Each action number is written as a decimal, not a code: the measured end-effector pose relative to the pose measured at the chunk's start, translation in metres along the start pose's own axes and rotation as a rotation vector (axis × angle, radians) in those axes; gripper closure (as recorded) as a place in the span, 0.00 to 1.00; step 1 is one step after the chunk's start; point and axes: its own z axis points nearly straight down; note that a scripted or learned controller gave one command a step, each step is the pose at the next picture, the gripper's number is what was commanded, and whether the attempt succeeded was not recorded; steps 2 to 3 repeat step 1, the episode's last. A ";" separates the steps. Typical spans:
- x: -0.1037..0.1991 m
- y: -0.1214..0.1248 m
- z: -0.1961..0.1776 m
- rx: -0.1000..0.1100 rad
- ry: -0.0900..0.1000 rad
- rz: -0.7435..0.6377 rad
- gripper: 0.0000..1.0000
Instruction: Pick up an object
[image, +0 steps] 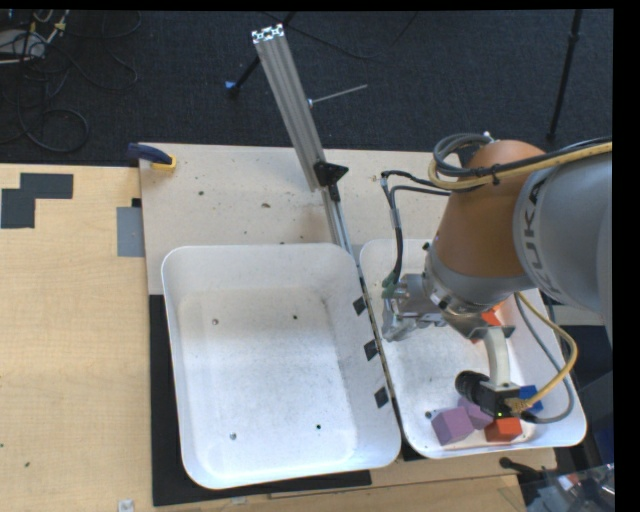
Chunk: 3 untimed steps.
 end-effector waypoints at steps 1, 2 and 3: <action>0.056 0.002 -0.010 0.001 0.001 -0.002 1.00; 0.056 0.002 -0.010 0.001 0.001 -0.002 1.00; 0.056 0.002 -0.010 0.001 0.001 -0.002 1.00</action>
